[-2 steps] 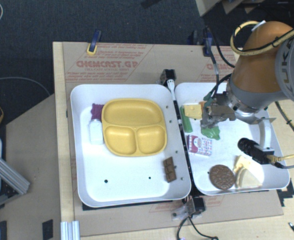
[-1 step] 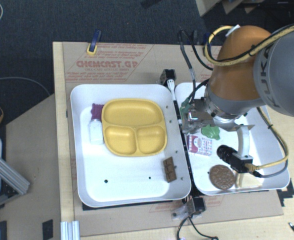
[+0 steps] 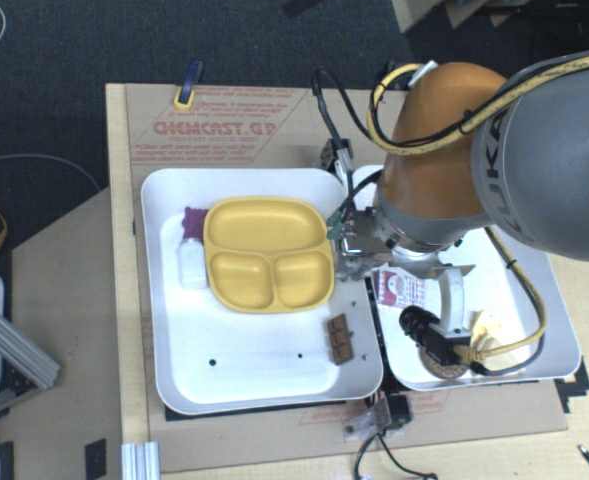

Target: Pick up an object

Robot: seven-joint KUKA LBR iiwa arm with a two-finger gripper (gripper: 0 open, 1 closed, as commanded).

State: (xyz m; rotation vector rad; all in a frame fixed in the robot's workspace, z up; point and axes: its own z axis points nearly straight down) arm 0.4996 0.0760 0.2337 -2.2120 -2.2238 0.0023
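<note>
Hand [image 3: 352, 240] by left bin [image 3: 174, 298] wall, yellow tray [image 3: 269, 253], brown block [image 3: 340, 338] inside.

The left bin [image 3: 254, 363] holds a divided tray [image 3: 269, 253] toward its back, a small bottle [image 3: 191, 256] just beside the tray's left, and a bar [image 3: 340, 338] front right. A packet [image 3: 404, 288] lies in the right bin [image 3: 546, 333].

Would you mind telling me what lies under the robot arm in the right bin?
A pink-and-white packet partly shows in the right bin below the arm. The arm hides the rest and much of the floor.
</note>
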